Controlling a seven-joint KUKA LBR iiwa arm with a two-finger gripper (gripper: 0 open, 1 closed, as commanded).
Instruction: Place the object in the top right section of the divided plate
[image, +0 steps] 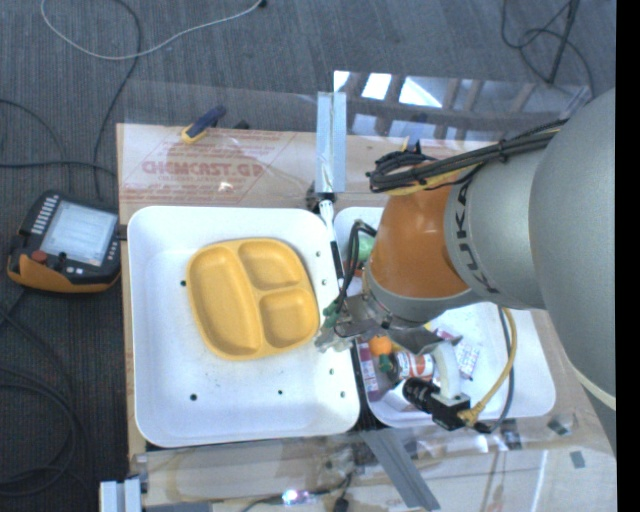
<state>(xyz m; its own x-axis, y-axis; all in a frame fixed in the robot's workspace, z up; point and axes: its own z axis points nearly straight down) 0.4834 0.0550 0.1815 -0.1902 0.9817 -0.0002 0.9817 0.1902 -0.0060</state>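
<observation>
From the overhead camera, the divided plate (250, 297) lies in the left bin (160, 400), a rounded yellow plastic tray with three smooth hollows, its long axis running from far left to near right. The arm (520, 200), grey with a glossy orange band, reaches over the right bin (535, 390), above a clutter of small packets and an orange item (381, 348). The gripper (335, 325) sits at the wall between the bins; whether it is open or closed cannot be told
</observation>
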